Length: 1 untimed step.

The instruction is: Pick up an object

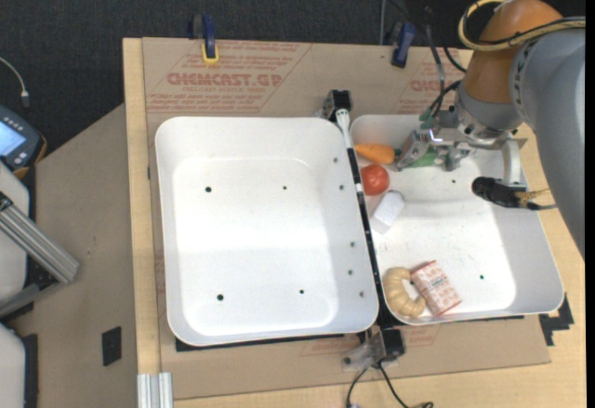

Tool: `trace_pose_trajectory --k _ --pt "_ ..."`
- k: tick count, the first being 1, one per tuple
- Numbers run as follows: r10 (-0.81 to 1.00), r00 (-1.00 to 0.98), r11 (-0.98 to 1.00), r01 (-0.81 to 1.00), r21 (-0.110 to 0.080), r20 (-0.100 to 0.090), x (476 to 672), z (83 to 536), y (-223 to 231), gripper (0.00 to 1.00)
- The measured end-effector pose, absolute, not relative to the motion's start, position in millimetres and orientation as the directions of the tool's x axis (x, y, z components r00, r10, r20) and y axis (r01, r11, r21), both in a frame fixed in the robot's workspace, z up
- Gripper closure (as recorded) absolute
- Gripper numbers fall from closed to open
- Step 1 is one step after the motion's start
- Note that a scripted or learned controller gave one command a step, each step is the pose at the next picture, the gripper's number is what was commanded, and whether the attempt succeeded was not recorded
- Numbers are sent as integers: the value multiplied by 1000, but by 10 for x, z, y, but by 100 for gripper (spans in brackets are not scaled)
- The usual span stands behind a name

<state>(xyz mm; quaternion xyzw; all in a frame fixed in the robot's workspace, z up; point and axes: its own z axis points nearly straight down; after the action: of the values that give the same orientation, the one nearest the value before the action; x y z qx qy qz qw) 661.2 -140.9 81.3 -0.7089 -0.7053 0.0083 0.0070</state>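
The pincer was seen at the upper part of the right bin; whether it was open or closed could not be told. Just left of it lay a carrot, a tomato below. Red lettering, "CHEMCAST GP", was read on the cardboard above the left bin.

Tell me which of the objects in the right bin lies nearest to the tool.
The orange carrot-like piece, at the bin's far left corner, lies just left of the tool. The red ball, white block, pink box and tan ring lie farther off.
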Motion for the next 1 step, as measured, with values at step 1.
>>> trace_pose_trajectory --k 1 --pt "1000 5 -4 1000 -26 14 6616 808 -1665 0"
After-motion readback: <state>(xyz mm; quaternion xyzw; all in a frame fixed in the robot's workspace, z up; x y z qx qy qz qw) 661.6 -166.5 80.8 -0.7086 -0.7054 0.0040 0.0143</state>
